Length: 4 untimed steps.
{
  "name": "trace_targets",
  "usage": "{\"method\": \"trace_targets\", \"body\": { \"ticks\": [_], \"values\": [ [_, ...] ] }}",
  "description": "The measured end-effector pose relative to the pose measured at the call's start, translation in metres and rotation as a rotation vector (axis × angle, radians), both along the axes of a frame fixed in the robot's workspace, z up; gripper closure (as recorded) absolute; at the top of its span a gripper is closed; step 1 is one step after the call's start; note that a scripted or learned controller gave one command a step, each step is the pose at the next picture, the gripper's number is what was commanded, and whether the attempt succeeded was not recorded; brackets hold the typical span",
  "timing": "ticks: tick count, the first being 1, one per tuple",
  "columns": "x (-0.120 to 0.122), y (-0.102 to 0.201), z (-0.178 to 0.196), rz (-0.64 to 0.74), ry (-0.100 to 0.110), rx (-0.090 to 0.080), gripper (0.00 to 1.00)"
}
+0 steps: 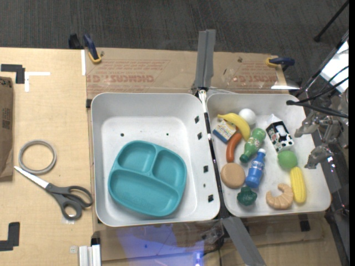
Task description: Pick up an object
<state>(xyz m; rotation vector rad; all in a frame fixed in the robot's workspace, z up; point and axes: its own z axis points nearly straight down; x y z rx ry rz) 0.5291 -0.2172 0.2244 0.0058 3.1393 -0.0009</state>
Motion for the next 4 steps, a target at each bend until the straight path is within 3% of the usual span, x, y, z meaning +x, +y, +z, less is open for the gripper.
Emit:
{"method": "trace_targets", "body": {
  "ticks": [1, 2, 3, 4],
  "values": [
    [-0.033, -0.005, -0.127, -0.039, -0.011, -0.003, 0.00],
    [-0.046, 0.084, -0.128, 0.153, -0.013, -0.001, 0.00],
    [0.030, 0.122, -0.132, 0.358, -0.003, 0.000, 0.00],
    [-0.003, 0.123, -0.132, 0.340, 0.000, 0.000, 0.00]
  ]
}}
